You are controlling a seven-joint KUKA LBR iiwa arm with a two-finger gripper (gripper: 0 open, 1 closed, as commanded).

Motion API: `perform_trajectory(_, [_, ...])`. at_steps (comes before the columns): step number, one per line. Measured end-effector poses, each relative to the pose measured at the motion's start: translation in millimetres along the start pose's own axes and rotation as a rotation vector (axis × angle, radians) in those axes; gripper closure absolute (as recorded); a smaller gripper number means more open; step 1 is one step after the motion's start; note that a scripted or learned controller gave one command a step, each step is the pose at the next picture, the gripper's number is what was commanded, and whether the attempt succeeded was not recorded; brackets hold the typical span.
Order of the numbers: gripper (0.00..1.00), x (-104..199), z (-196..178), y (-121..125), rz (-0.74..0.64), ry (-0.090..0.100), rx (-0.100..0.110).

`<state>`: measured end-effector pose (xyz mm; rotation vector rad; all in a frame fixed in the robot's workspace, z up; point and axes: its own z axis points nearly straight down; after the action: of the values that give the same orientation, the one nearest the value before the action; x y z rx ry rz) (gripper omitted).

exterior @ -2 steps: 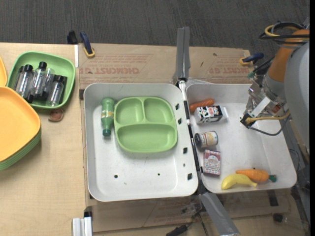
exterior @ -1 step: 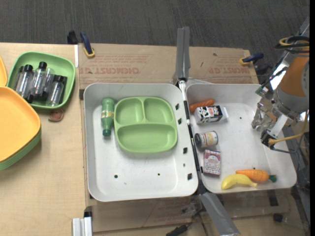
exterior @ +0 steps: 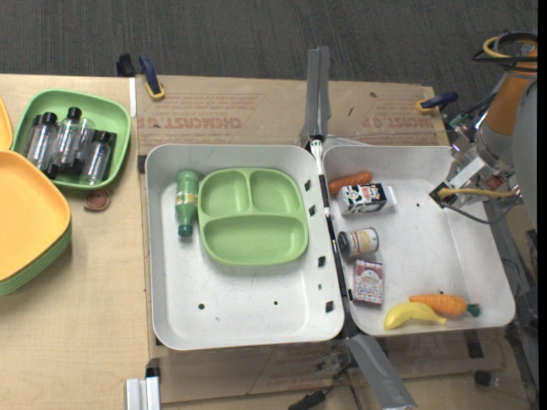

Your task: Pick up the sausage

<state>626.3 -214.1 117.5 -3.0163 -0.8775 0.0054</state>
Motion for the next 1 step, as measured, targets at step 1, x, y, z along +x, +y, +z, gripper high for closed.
perform_trajectory(1, [1.0, -23.2, 26.1, -8.2, -0.118, 0.002, 0.005])
